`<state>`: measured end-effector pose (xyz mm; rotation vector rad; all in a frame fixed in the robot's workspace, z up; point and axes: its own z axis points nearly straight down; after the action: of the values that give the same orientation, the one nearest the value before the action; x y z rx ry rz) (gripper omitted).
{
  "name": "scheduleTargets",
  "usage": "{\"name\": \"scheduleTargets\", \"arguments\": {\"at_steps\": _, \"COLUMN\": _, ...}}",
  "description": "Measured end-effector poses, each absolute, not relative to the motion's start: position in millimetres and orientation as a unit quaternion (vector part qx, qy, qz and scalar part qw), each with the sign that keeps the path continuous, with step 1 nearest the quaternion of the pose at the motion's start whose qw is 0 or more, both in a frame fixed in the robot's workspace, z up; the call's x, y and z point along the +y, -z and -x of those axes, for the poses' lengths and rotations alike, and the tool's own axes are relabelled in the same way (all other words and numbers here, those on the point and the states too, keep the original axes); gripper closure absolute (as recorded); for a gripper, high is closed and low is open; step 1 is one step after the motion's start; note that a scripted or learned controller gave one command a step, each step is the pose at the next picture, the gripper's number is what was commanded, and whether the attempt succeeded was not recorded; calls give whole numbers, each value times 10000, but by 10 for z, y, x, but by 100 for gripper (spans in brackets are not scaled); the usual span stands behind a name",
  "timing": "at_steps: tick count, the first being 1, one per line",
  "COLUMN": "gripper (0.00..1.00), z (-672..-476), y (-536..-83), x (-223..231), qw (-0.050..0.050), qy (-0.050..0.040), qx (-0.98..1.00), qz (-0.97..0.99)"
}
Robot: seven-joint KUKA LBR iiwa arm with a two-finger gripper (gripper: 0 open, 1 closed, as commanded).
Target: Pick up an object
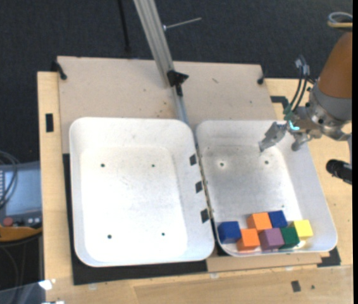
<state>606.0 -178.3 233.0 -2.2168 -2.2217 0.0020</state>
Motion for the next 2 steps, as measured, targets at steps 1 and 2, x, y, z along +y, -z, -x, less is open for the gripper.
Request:
{"name": "scheduleTargets", "arguments": {"at_steps": 1, "gripper": 0, "z": -6068, "y": -2357, "x": -1784, "qw": -6, "qy": 1, "qx": -7085, "qz": 7057}}
{"name": "scheduleTargets", "arguments": {"at_steps": 2, "gripper": 0, "z": -6034, "y": -1735, "x": -1833, "qw": 11, "qy": -25, "qx": -7067, "qz": 7075}}
